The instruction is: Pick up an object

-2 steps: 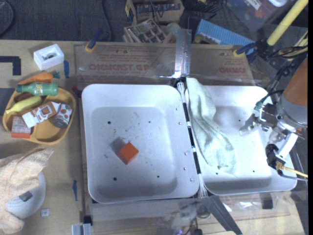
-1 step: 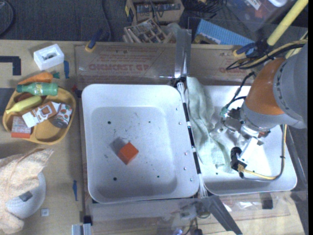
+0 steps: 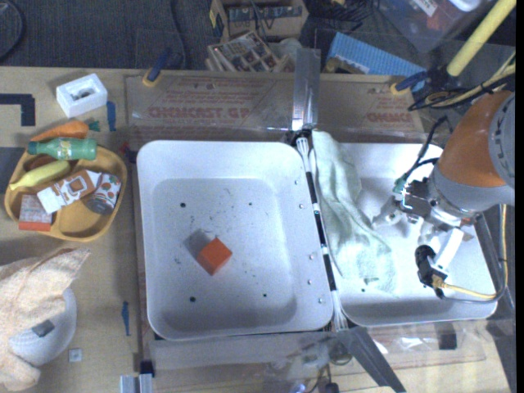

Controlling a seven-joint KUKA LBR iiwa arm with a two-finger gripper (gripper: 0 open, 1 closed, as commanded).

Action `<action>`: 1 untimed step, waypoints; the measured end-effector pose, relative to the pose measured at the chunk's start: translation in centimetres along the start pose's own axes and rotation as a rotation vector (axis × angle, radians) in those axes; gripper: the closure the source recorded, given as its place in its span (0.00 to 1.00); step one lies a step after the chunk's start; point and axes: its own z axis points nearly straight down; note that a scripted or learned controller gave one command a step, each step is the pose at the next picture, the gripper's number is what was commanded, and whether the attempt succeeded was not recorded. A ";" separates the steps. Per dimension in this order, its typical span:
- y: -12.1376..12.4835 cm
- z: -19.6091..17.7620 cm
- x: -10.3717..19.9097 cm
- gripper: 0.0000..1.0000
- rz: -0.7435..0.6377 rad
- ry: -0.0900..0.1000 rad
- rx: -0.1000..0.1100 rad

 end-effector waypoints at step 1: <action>2.2 -2.3 -3.2 0.00 -0.064 0.000 0.000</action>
